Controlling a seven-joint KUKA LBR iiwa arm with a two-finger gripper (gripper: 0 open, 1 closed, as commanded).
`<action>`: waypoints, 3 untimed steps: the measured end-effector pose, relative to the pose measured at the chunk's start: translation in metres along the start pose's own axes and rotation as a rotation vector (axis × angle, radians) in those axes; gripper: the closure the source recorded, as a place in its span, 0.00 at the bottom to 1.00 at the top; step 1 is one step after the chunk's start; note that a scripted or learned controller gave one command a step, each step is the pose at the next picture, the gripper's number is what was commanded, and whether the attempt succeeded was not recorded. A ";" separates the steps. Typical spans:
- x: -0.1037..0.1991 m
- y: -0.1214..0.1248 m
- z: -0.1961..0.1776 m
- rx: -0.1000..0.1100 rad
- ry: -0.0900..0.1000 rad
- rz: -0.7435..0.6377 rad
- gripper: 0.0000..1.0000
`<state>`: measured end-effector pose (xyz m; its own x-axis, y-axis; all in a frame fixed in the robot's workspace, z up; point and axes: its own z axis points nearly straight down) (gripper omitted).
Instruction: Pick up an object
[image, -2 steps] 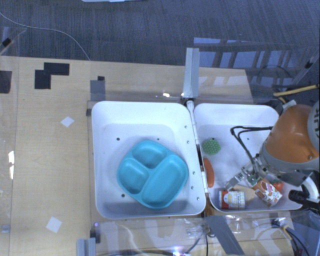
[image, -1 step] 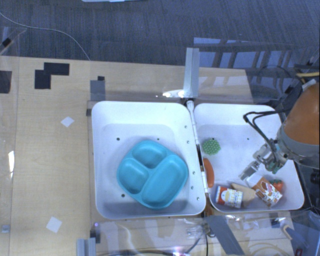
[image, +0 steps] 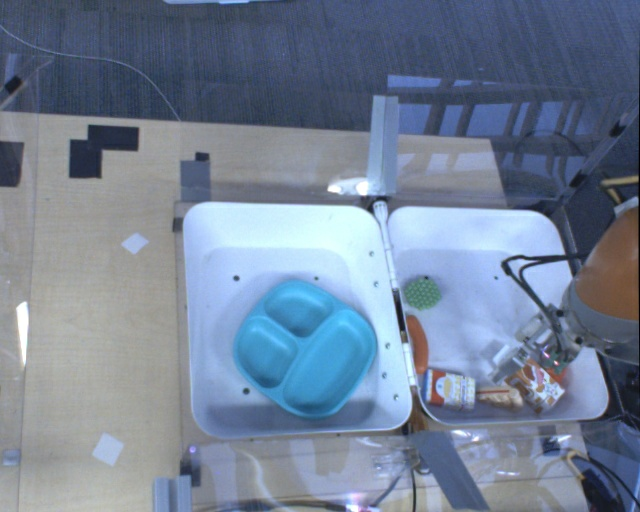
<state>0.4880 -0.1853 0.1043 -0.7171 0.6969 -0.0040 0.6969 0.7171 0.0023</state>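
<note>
Orange-banded arm's gripper (image: 522, 357) hovers over a snack packet (image: 541, 386) — grip state cannot be told; descend squarely, avoiding the small bottle (image: 449, 389).

Gripper (image: 522, 352) low, wrist angled leftward

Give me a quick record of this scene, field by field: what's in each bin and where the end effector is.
left bin: blue divided plate, lying flat
right bin: green ball; orange-red object by the divider; small labelled bottle on its side; patterned packet
end effector: low in the right bin, near its right front corner, just above the packet
arm: enters from the right, orange band showing
grasp: nothing visibly held
</note>
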 end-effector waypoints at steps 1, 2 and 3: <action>-0.002 0.002 -0.011 -0.004 -0.005 0.003 1.00; 0.003 0.003 -0.017 -0.001 -0.001 0.140 1.00; 0.002 0.003 -0.017 -0.001 -0.001 0.141 0.00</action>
<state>0.4884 -0.1812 0.1214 -0.6120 0.7909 -0.0043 0.7909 0.6120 0.0039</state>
